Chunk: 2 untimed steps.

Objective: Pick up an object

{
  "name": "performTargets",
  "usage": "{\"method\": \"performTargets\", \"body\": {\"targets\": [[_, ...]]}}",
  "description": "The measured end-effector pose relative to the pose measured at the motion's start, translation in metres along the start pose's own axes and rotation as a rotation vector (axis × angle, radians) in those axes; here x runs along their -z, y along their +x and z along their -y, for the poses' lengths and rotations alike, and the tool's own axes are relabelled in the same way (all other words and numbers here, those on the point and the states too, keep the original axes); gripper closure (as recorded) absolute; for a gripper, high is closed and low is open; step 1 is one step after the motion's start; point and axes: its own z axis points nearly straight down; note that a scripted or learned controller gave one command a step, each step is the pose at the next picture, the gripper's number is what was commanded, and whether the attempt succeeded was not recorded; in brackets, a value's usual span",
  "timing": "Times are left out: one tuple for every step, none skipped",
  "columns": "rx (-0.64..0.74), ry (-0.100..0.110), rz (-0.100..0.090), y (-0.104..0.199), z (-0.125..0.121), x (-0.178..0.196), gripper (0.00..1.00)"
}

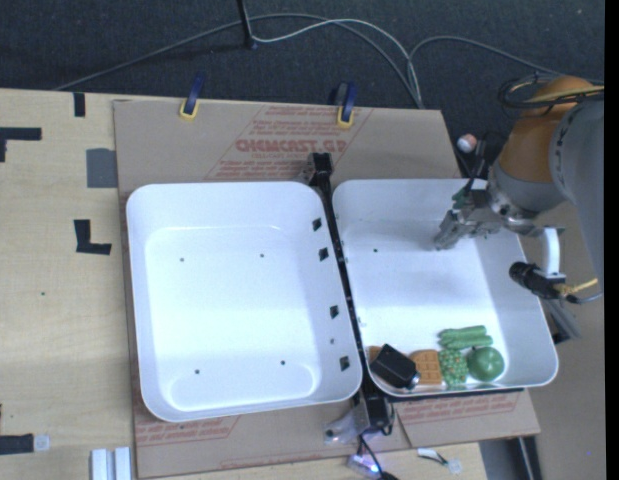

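Observation:
Several small objects lie along the near edge of the right bin (pixel 409 218): a black block (pixel 395 367), an orange waffle-like piece (pixel 425 365), a green textured piece (pixel 453 367), a green ball (pixel 485 364) and a green ridged piece (pixel 464 337). My gripper (pixel 448 234) hangs over the far right part of that bin, well away from the objects. Nothing shows between its fingertips.
The left bin (pixel 149 218) sits beside the right one, with a black clip strip (pixel 334 268) along the shared wall. Both rest on a cardboard sheet (pixel 279 143) held by clamps at the far edge. Cables run behind the bench.

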Motion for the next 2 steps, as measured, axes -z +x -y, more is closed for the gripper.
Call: {"method": "performTargets", "body": {"targets": [[-0.001, -0.002, 0.0, -0.006, -0.009, 0.055, 1.0], [-0.001, -0.004, 0.0, -0.006, -0.011, 0.119, 1.0]]}}
